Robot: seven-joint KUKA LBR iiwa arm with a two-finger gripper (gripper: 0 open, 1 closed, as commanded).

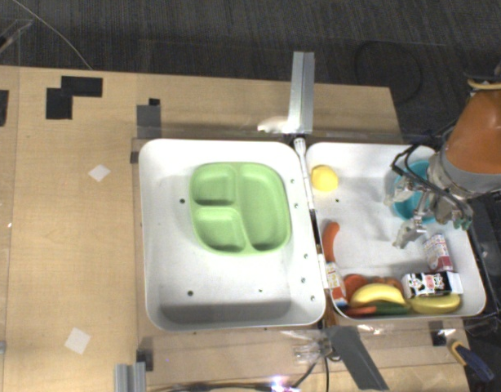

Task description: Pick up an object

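Risk of an empty grab in the crowded right bin

Clutter is the main hazard. The arm reaches in from the worktop's right edge, and its gripper hangs low over the right bin, near that bin's right wall. A small teal thing sits partly hidden under the wrist, and a small bottle lies just beside the fingers. With two targets so close, the fingers could straddle neither cleanly, nudge the bottle against the wall, or close on air.

The fingers look parted, and nothing shows between them; whether a tip touches the bin floor cannot be told.

Other candidates lie along the bin's near edge: bananas, a black-and-white carton and a red sausage. A yellow ball rests at the far left corner. The left bin holds a green divided plate.
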